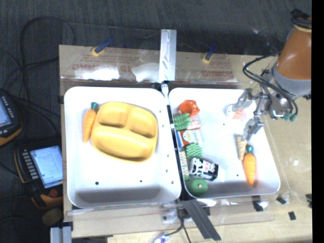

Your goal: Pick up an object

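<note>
The gripper [250,116] is being held over the right bin [223,181], its fingers spread wide and nothing being carried between them. A carrot [249,168] is lying in that bin, just below the gripper and near the bin's right wall, with a small pale object [241,146] just above the carrot. Other items are being crowded against the bin's left wall. If the carrot is being targeted, a slip is judged likely: its tapered, smooth body could be squeezed out sideways, or the pale object could be struck first.
</note>
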